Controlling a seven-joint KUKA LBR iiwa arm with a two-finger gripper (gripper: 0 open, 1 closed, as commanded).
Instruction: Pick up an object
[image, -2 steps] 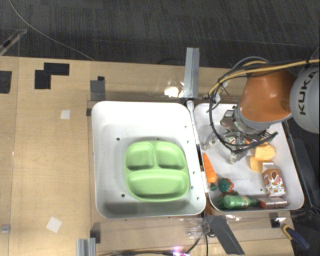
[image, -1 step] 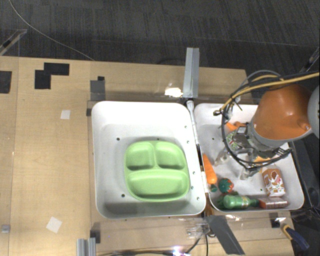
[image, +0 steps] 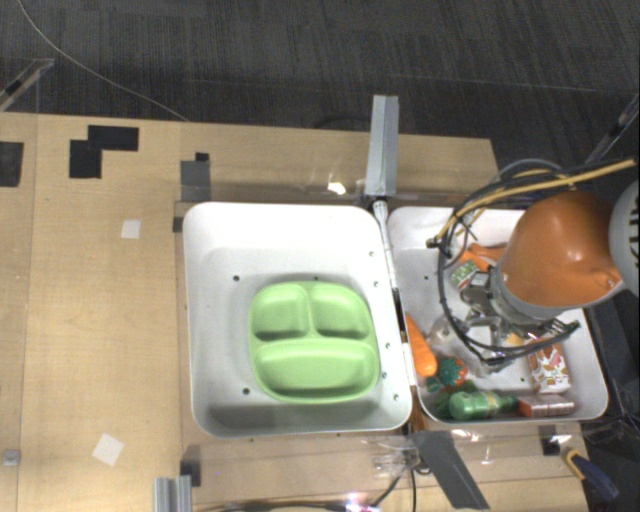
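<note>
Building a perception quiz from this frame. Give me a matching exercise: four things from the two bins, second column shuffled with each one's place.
Things:
1. green divided plate
2. green bottle
3. carrot
4. small carton

Places:
A. right bin, along the front wall
B. right bin, by the wall beside the left bin
C. middle of the left bin
D. right bin, near its right wall, just below the arm's wrist

Pairs: 1-C, 2-A, 3-B, 4-D
</note>
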